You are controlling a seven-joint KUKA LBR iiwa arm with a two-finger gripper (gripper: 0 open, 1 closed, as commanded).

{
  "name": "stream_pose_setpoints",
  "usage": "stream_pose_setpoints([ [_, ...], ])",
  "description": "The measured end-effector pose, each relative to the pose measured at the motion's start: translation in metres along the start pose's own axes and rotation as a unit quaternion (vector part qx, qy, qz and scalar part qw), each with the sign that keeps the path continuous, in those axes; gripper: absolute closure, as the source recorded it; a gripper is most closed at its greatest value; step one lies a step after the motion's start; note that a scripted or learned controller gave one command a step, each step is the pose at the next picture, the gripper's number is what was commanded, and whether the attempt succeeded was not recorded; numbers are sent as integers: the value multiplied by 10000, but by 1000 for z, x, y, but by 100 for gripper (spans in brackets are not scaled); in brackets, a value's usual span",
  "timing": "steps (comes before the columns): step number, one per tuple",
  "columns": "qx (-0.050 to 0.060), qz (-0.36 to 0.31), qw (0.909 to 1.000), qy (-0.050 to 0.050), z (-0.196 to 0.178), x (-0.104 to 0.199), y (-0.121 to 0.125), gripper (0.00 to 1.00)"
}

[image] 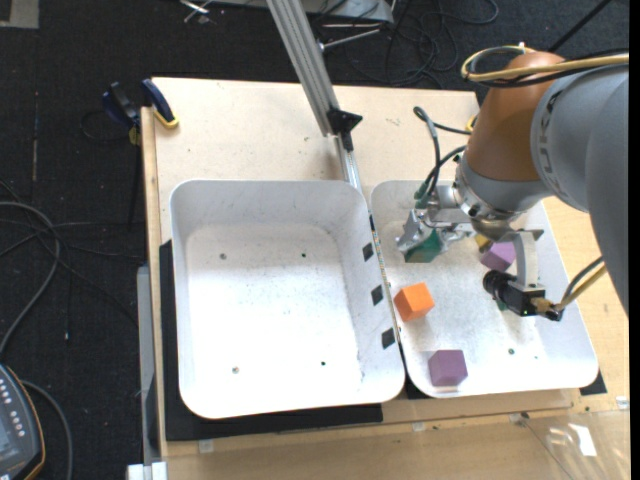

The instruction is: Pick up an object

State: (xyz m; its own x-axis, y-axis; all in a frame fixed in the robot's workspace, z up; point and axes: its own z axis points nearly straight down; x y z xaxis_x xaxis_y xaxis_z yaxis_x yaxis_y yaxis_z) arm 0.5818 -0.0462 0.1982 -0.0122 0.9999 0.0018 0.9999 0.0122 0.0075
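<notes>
My gripper [426, 236] hangs over the upper left part of the right bin [570, 353], with the grey and orange arm reaching in from the right. A small green block [430, 248] sits between its metal fingers [410, 234], and the gripper is shut on it. An orange cube [414, 300] lies below it near the bin's left wall. A purple cube [447, 366] rests close to the front rim. A lilac block [498, 256] is partly hidden under the wrist.
The large left bin [200, 268] stands beside the right one, sharing a raised divider [378, 288]. A slanted aluminium rail [305, 53] crosses the back of the bench. A black fitting with a yellow cable [520, 298] hangs over the right bin.
</notes>
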Motion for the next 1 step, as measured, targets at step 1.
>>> stream_pose_setpoints([
  [1, 29, 19, 10000, 0, 4, 57, 21, 100],
])
